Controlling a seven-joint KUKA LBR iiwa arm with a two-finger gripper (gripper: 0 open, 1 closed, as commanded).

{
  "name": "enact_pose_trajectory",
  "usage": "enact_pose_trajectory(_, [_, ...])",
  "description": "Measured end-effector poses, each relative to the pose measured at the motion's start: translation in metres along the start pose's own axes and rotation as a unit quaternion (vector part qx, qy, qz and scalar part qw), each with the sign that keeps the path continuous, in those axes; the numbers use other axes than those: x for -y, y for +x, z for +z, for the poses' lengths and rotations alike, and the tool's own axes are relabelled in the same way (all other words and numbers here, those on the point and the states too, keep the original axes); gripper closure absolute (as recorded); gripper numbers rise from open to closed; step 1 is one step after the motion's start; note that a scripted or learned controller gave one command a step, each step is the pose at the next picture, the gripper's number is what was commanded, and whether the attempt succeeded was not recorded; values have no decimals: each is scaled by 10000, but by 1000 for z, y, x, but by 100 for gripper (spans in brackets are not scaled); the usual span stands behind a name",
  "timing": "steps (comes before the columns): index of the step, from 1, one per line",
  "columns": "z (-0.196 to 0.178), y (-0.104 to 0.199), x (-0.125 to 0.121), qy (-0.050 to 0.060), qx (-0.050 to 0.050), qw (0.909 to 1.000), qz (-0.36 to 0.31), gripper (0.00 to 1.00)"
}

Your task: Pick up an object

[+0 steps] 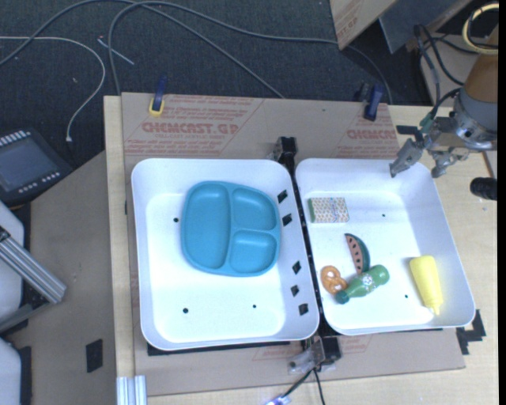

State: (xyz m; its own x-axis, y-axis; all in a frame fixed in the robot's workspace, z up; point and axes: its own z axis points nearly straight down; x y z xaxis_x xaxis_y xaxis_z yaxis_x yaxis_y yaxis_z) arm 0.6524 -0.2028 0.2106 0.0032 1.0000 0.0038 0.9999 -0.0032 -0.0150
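Looking down at a slant on a tabletop (111, 237) covered with brown board printed "CHEMCAST GP", held by blue clamps (158, 101) at the far edge. Dark carpet beyond it, with loose white cables (87, 55), a small dark screen unit (24, 162) at left and a cardboard box corner (356, 20) at top.

Two white bins side by side. Left bin (158, 308) holds a blue divided plate (231, 228), lying flat near the middle.

Right bin (395, 312) holds the pickable stuff:
- patterned square card (328, 210) near the far-left part
- dark curved slice-shaped toy (357, 251) mid-bin
- orange pretzel-like piece (331, 278) touching a green bottle-shaped toy (365, 282), near the front-left
- yellow corn-like toy (427, 281) near the right wall, apart from the rest

Gripper (421, 160) hovers over the far-right corner of the right bin, at its rim. Fingers are spread apart, released, nothing between them. All objects lie well apart from it.

Hard to make out: the arm is cut off at the right edge, with the wrist partly behind cabling. Toy details are blurry, so their identities are approximate.
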Motion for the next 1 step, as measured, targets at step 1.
enact_pose_trajectory(1, [-10, 1, -3, -75, 17, 10000, -18, 0])
